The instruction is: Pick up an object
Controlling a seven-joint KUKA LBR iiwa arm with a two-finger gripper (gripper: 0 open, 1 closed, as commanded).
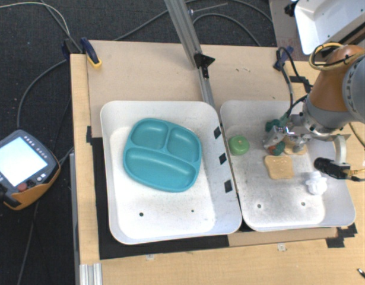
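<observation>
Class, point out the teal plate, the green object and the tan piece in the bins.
Teal plate (162, 154), camera view, its middle divider.
Green object (238, 145), camera view, its top.
Tan piece (280, 167), camera view, its centre.

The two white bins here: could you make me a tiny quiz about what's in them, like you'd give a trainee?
1. True or false: the teal divided plate lies in the left bin.
2. Which lies nearest the gripper? A) green round object B) tan piece C) white crumpled object
3. Fill in: the arm reaches into the ____ bin.

Key: 1 true. 2 B; the tan piece lies just below the gripper in the right bin. 3 right.
</observation>
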